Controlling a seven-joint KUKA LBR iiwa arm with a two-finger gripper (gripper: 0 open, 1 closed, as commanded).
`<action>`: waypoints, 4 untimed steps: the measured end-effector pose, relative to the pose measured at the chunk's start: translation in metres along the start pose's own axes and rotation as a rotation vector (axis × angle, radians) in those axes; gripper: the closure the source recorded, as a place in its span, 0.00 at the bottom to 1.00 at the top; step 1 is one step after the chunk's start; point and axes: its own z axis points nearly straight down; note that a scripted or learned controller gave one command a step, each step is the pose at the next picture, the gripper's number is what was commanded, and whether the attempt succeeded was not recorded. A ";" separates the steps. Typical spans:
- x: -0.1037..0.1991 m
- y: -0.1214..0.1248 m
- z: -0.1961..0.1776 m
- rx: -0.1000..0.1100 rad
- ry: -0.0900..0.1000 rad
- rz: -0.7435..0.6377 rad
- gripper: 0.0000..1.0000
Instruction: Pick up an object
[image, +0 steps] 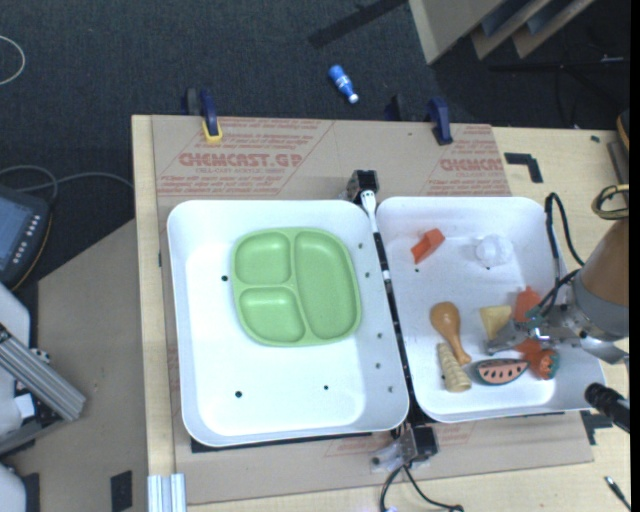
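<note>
On the left I see the left bin (200, 330), and in it a green divided plate (297, 286) with three compartments, lying flat near the middle. On the board behind the bins I can read "CHEMCAST G P" in red letters, printed two times; the second print, at the right, is partly hidden.

In the right bin (400, 300) there is an orange-red piece (428, 245) at about 11 o'clock, a pale crumpled thing (490, 249) at about 1 o'clock, a wooden spoon (449, 327) near the centre, a corn cob (455, 369) at about 7 o'clock, a yellowish wedge (494, 320), and a watermelon slice (499, 373) at about 5 o'clock.

The gripper (533, 330) is low at about 4 o'clock in this bin, among small red and orange pieces that I cannot identify. Whether it is wide, narrow or holding something, I cannot tell.

I judge the watermelon slice is the nearest clear target. It lies at about 7 o'clock from the gripper, just beside it, and its long axis runs almost left to right. A grasp across the short side seems most suitable.
</note>
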 end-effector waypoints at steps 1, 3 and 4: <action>-0.001 0.001 -0.014 -0.007 -0.004 0.001 1.00; -0.005 0.008 -0.126 -0.013 -0.008 -0.001 1.00; -0.006 0.009 -0.145 -0.011 -0.006 -0.001 1.00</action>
